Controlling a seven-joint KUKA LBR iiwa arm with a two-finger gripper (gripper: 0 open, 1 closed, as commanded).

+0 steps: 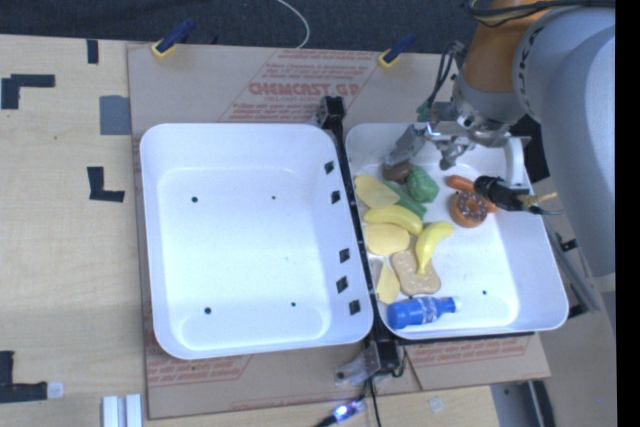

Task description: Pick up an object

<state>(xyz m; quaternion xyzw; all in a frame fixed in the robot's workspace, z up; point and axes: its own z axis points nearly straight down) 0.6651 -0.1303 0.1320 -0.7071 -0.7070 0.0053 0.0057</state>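
Right bin (pixel 520 310), toy food heaped along its nine-o'clock wall: green piece (pixel 421 184) at the heap's twelve o'clock, gripper (pixel 432 143) poised just above, finger opening cannot be told; a straight descent centred on one piece seems best.

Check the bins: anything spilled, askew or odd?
Nothing spilled. All items sit in the right bin, crowded against its left wall: yellow pieces, a green piece, a blue bottle lying on its side. The end effector is above that bin's far end.
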